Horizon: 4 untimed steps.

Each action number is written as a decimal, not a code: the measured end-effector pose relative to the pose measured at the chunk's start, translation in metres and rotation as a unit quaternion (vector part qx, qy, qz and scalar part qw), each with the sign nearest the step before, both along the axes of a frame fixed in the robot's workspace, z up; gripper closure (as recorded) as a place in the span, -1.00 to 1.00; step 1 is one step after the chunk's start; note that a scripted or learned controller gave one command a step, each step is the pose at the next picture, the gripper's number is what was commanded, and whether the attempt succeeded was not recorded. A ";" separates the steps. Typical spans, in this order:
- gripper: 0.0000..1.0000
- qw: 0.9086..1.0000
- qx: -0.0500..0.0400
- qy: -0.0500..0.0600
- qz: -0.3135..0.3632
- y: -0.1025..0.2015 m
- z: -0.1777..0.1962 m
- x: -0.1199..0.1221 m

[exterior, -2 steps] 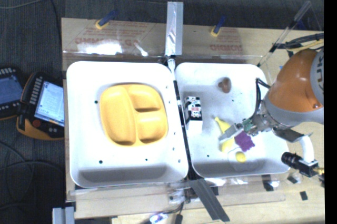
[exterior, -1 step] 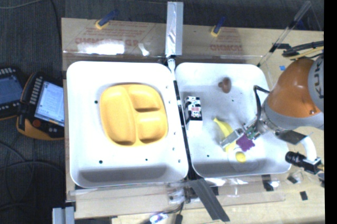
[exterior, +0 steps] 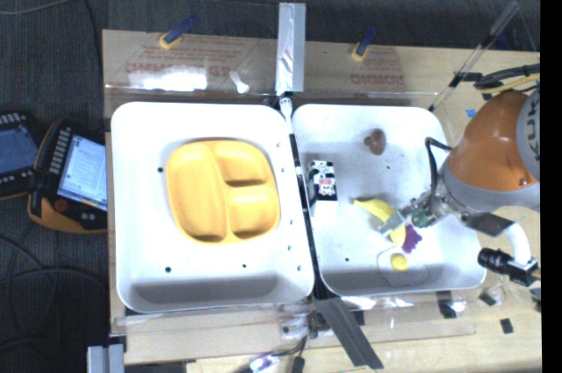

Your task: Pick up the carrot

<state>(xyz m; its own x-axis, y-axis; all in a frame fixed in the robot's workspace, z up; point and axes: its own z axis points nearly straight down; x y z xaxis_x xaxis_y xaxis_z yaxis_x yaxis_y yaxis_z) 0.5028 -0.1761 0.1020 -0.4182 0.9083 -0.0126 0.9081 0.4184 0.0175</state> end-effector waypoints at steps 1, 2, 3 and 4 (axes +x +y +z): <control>1.00 1.000 0.002 0.011 0.013 0.027 0.082 0.049; -1.00 1.000 0.002 0.011 0.013 0.027 0.082 0.049; -1.00 0.992 -0.001 0.005 0.124 0.015 -0.012 0.027; -1.00 0.992 -0.001 0.005 0.124 0.015 -0.012 0.027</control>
